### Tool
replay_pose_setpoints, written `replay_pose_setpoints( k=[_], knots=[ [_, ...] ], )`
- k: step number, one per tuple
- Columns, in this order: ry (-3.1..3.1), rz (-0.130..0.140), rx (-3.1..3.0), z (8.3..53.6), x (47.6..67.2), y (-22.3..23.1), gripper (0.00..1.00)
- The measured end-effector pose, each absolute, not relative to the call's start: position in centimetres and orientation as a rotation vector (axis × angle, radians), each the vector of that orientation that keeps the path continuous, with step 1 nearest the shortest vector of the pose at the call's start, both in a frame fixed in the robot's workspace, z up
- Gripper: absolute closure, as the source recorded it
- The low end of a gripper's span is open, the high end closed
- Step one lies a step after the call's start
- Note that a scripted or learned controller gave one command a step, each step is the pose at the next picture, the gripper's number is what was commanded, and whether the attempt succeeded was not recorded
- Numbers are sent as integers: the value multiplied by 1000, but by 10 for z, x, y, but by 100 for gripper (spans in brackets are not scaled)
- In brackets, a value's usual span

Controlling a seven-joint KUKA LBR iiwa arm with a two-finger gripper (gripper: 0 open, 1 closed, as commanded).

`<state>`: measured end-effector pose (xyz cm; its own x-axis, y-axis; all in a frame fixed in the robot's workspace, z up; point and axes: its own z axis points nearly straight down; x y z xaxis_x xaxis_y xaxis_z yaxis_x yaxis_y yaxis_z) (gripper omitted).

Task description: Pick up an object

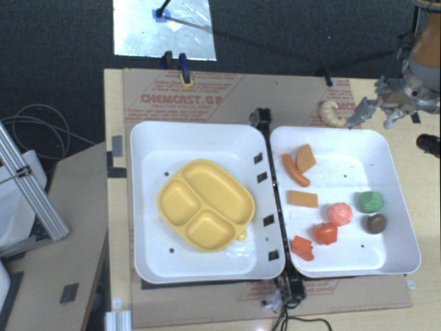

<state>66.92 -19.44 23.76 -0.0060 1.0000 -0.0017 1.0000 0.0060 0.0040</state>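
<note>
Dark carpet (55,54) fills the top and left of the frame. A shiny metal sheet (164,19) lies at upper centre. The tan tabletop (117,116) occupies the middle, with aluminium framing (31,192) and black cables (38,126) at left.

a shiny metal sheet (164,19) lies on dark carpet (55,47) above a brown printed board (207,95). blue and yellow clamps (178,66) grip the board's top edge. black cables (38,126) loop at left.
</note>
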Motion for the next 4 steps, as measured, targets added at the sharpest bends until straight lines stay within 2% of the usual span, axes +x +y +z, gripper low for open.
replay_pose_setpoints(
  k=[1, 2, 3, 4],
  knots=[
    [2234, 3, 2210, 208, 669, -121, 0],
    [2232, -5, 2219, 94, 667, -111, 0],
    [2225, 7, 2210, 113, 670, -112, 100],
    [2217, 6, 2216, 187, 670, -130, 100]
  ],
)
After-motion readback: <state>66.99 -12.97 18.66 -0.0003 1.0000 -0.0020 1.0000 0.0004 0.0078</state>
